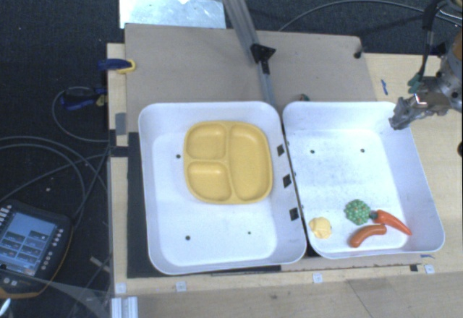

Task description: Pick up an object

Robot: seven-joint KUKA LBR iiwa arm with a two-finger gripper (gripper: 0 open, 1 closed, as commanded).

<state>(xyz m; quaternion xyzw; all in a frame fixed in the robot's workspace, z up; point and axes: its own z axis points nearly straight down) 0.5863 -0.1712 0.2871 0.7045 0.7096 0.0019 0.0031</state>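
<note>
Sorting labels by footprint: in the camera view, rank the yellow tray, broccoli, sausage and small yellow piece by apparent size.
1. yellow tray
2. sausage
3. broccoli
4. small yellow piece
The broccoli and the yellow piece look close, so their order is unsure.

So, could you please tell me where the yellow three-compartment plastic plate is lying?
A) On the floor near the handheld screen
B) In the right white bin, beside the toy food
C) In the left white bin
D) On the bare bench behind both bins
C: the yellow three-compartment plastic plate lies flat in the left white bin, while the small toy food pieces sit in the near corner of the right white bin.
</note>
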